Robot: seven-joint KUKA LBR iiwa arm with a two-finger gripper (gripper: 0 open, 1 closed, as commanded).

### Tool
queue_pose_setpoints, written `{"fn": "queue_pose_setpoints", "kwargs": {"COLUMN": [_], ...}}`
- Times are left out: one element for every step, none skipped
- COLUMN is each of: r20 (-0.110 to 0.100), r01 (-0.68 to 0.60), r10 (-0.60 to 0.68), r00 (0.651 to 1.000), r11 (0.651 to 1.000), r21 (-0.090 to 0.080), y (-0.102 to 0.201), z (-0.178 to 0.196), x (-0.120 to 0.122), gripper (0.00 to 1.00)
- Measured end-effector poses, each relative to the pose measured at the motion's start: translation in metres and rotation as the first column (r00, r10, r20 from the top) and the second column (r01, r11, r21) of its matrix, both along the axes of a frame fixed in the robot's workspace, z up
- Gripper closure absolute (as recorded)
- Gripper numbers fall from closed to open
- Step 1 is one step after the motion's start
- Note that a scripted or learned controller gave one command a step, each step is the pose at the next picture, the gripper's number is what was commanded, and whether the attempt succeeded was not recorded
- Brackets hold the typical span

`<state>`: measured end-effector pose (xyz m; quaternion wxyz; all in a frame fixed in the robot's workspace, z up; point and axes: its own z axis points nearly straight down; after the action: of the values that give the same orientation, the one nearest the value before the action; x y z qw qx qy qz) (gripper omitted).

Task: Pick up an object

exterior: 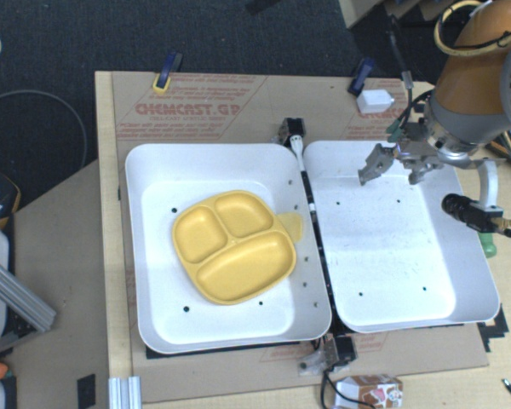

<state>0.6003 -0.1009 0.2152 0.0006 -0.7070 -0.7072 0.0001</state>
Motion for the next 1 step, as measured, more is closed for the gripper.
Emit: {"fn": "queue_pose_setpoints", "kwargs": {"r20": [-0.003], "r01": [0.0], "r10": [0.0], "r00": [1.0], "r11": [1.0], "r21": [0.002], "y": [0.0245], "z": [0.045], "x": [-0.0793], "gripper": [0.0]}}
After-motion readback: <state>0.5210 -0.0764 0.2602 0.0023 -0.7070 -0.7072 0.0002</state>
